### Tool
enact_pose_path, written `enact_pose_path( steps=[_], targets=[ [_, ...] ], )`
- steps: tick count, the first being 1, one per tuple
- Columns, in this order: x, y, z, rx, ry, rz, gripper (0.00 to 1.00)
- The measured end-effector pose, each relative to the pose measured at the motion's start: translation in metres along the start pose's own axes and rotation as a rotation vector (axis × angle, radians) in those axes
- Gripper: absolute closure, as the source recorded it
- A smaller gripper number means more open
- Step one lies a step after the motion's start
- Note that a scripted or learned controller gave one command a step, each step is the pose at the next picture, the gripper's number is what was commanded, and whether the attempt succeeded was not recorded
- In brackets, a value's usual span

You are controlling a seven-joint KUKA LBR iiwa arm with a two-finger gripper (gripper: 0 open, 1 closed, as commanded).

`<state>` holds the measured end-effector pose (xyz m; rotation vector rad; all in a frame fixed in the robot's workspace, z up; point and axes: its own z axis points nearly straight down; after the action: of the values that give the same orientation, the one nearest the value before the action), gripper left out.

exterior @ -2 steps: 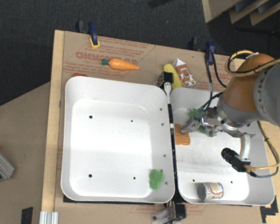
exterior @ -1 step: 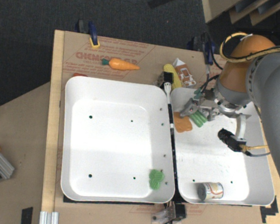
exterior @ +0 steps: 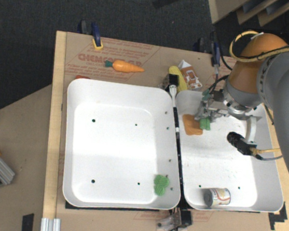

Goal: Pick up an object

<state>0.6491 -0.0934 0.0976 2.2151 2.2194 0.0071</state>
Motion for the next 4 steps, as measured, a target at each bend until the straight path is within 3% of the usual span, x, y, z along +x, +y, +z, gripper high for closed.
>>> enact_pose_path(
  steps=[1, 2, 3, 4],
  targets=[
    [-0.002, -0.031, -0.014, 0.011, 0.002, 0.003, 1.0],
    [-0.001, -0.068, -0.056, 0.01, 0.002, 0.004, 1.0],
    [-0.003, -0.115, -0.055, 0.013, 0.003, 0.004, 1.0],
    [0.05, -0.07, -0.09, 0.001, 0.002, -0.005, 1.0]
  ],
)
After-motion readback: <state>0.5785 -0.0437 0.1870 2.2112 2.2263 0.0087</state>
